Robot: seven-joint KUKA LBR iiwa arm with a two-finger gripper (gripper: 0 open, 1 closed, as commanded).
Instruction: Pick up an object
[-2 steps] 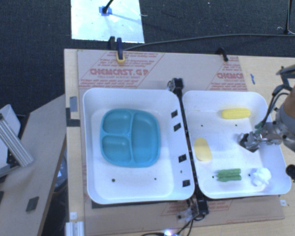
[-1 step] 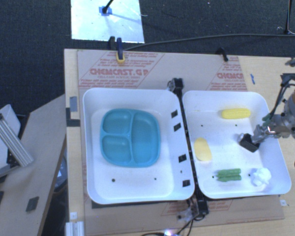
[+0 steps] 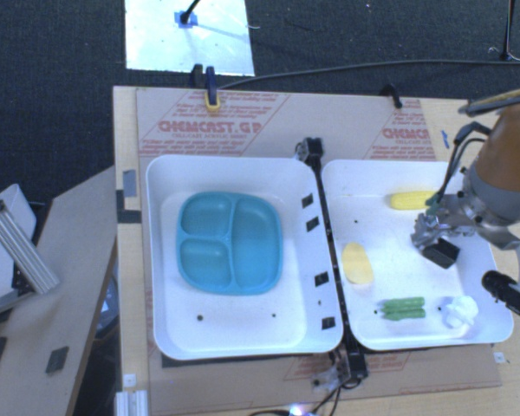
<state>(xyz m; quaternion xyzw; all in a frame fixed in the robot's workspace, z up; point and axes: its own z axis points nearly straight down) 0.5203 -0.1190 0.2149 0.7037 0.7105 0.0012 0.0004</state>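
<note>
Over the right bin [image 3: 503, 323], my gripper [image 3: 433, 237] hangs near a yellow corn cob [image 3: 411, 200]. I cannot tell my jaws' state. Green beans [image 3: 402, 308] lie below.

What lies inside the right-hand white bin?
In the right bin: a yellow corn-like piece, a pale yellow oval, a green pod, a white lump. The gripper covers the floor beneath it.

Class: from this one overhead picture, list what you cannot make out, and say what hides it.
- Gripper, camera view: too small and cluttered to tell whether it is open or shut.
- Arm, camera view: cut off by the right edge.
- White object in the right bin: too small and pale to identify.
- Yellow corn-like item: its right end hidden behind the gripper.
</note>
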